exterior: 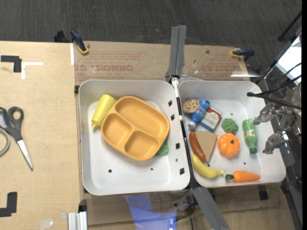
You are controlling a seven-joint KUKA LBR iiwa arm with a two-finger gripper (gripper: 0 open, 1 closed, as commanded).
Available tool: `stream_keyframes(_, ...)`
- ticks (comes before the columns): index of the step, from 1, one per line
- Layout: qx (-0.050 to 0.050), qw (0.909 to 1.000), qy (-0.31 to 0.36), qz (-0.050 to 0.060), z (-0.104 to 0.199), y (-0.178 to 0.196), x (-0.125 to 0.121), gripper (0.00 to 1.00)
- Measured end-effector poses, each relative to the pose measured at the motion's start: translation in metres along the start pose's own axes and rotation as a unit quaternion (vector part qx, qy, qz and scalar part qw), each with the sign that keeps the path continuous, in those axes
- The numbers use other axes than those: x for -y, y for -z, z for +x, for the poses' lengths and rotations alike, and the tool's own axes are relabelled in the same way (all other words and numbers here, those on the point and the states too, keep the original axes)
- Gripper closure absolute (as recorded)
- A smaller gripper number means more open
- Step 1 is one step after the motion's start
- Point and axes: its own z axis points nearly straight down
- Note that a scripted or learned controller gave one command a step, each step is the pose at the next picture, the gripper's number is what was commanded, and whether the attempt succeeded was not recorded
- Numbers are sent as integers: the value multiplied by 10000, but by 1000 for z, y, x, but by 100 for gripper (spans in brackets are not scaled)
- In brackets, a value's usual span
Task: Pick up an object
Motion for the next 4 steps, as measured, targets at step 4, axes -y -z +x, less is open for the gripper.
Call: stream_keyframes(4, -1, 9992, -409, -2, -16, -144, -82, 0)
